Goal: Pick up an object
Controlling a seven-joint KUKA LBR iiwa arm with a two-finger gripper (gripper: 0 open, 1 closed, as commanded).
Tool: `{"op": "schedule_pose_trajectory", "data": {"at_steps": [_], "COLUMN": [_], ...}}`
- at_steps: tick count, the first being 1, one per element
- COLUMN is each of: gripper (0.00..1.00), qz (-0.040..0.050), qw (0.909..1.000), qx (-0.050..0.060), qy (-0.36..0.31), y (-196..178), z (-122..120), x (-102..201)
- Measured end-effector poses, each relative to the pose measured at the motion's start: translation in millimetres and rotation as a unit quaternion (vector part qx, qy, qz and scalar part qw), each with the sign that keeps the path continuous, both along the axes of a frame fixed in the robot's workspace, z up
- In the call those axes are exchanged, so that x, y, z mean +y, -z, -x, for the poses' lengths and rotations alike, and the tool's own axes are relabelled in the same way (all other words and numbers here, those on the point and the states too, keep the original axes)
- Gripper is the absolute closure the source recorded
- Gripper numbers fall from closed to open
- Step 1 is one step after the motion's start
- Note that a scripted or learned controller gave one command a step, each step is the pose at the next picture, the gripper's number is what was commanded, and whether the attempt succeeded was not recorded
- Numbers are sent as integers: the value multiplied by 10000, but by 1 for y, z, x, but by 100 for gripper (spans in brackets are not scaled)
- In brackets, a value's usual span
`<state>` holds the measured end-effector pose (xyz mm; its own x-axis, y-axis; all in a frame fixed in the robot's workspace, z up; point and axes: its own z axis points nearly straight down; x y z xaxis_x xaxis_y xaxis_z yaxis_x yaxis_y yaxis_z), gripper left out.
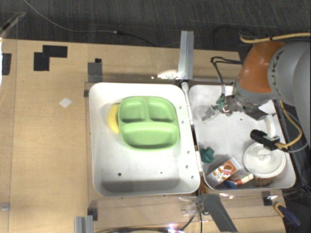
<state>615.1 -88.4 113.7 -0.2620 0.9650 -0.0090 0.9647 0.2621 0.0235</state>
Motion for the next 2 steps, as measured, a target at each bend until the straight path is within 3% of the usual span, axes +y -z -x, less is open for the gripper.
{"op": "schedule_pose_trajectory", "data": {"at_steps": [1,2], "gripper": [0,0], "qz": [0,-14], "qw": [10000,9996], "qx": [0,89], "qy": [0,260], "y": [0,-73], "z": [0,-14], "x": [0,20]}}
